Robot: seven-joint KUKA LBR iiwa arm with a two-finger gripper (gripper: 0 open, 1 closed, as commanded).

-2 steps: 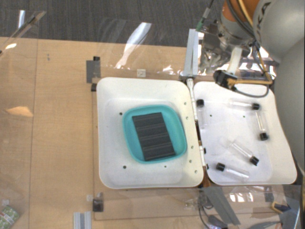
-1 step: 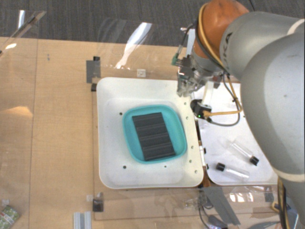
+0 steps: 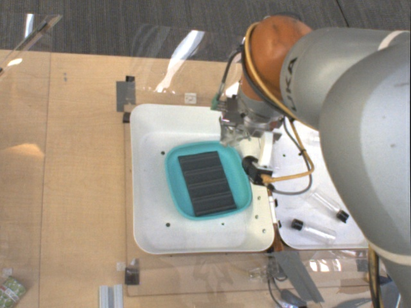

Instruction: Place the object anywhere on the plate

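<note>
The claw (image 3: 230, 133) is held over the plate's (image 3: 176, 172) corner; its state cannot be told. 1 dark slab (image 3: 206, 183) lies below-left, already placed.

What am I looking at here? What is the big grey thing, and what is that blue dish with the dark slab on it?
The big grey shape with the orange band is a robot arm, reaching in from the right. The picture comes from one fixed camera above the bench, looking down at a slant. At the arm's tip is its claw, the part meant for picking things up; it sits over the far right corner of the teal plate, and I cannot tell from here whether it is open or shut. The plate lies in the left white bin. On the plate rests a dark ribbed rectangular object, lying flat. The right white bin, partly hidden by the arm, holds a few small clear tubes with black caps.
</note>
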